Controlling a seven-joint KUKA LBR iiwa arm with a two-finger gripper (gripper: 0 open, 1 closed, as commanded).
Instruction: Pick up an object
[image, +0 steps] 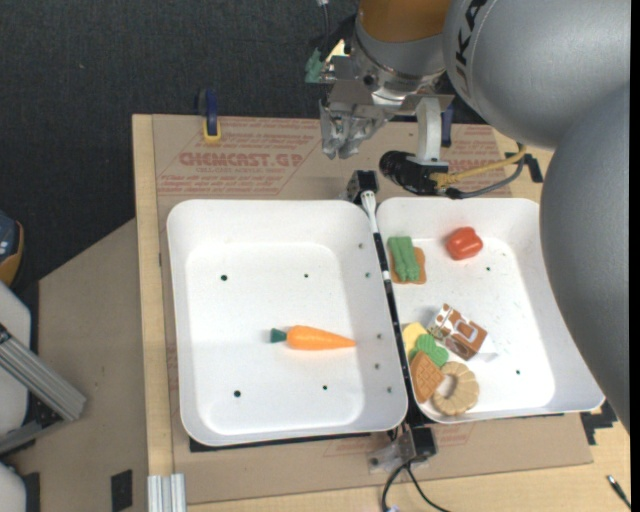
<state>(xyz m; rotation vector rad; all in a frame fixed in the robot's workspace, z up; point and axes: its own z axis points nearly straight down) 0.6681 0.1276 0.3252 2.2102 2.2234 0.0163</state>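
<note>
The carrot (318, 339) lies flat in the left bin (200, 235), its long axis nearly left to right, green stem end pointing left and orange tip right. The hand (345, 135) hangs above the counter (260, 150) beyond the bins, carrying nothing; its fingers look nearly closed, though they blur together. The arm (570, 150) hides the right bin's (520, 300) far corner.
</note>
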